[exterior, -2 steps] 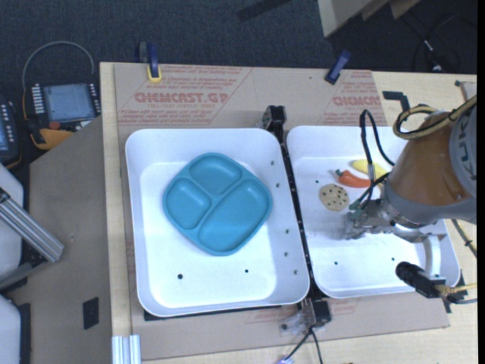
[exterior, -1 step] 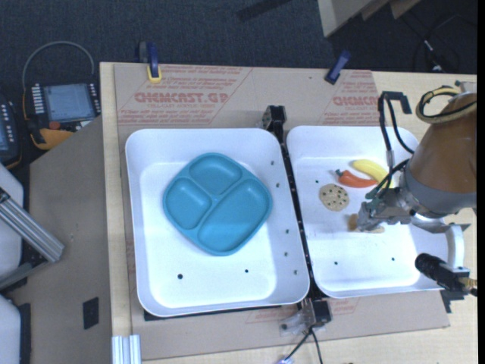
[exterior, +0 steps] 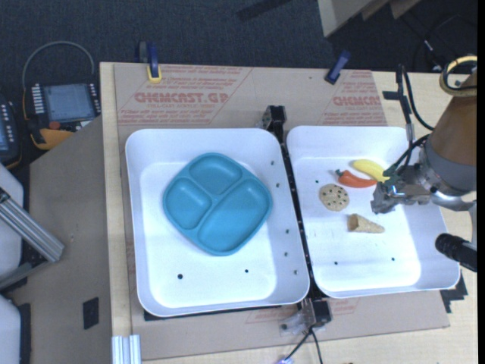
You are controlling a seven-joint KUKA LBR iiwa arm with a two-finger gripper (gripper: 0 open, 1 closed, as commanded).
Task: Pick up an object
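Note:
The right white bin (exterior: 333, 268) holds a round speckled cookie (exterior: 333, 196), an orange-red pepper (exterior: 356, 178), a yellow banana (exterior: 368, 168) and a tan wedge (exterior: 365, 224). My gripper (exterior: 385, 201) hangs low over this bin, just right of the cookie and above the wedge, close under the banana's right end. Nothing shows between its fingers. The arm's grey body and orange band enter from the right edge.
The left white bin (exterior: 151, 271) holds a blue sectioned plate (exterior: 217, 202) in its middle. A black divider (exterior: 292, 203) runs between the bins. Clamps sit on the bench's far edge, and a black fitting (exterior: 456, 249) juts in beside the right bin.

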